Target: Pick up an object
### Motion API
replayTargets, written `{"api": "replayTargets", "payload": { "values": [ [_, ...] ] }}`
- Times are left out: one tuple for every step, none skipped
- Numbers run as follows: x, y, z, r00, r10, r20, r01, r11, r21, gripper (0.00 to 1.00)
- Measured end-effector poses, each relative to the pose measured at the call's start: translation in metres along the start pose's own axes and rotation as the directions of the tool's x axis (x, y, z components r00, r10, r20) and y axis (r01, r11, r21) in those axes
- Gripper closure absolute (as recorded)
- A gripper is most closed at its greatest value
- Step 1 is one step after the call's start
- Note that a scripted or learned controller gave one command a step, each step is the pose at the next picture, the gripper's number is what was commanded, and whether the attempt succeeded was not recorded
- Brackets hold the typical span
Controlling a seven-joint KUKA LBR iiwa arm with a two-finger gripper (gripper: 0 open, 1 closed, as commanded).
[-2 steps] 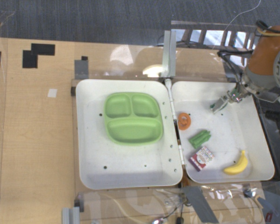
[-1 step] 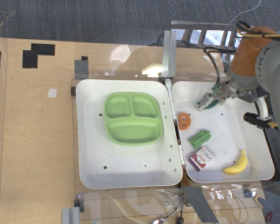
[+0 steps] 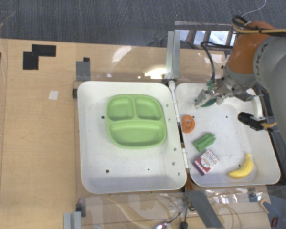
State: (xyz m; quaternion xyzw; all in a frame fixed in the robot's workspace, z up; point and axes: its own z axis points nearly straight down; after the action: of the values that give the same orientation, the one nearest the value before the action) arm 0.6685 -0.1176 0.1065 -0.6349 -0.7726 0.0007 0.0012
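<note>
My gripper [image 3: 207, 100] hangs over the back left part of the right bin [image 3: 228, 111], its fingers spread open with nothing between them. Further forward in that bin lie an orange ring [image 3: 188, 123] by the left wall, a green vegetable-shaped toy [image 3: 204, 140], a small red and white box [image 3: 206, 161] and a yellow banana [image 3: 242, 168] near the front right corner. The orange ring is the closest to the gripper, a short way in front and to its left.
The left bin [image 3: 92, 142] holds a green divided plate [image 3: 135, 120]. A metal divider [image 3: 177, 128] runs between the two bins, and an upright metal post [image 3: 173, 56] stands behind it. The arm's grey body [image 3: 276, 66] covers the right bin's back right corner.
</note>
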Motion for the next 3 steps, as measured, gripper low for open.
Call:
{"api": "replayTargets", "payload": {
  "values": [
    [0.069, 0.015, -0.081, 0.999, 0.040, 0.002, -0.040, 0.999, -0.011, 1.00],
    [0.068, 0.015, -0.081, 0.999, 0.040, 0.002, -0.040, 0.999, -0.009, 0.00],
    [0.039, -0.079, -0.019, 0.982, 0.190, 0.000, -0.190, 0.982, -0.005, 0.00]
  ]
}}
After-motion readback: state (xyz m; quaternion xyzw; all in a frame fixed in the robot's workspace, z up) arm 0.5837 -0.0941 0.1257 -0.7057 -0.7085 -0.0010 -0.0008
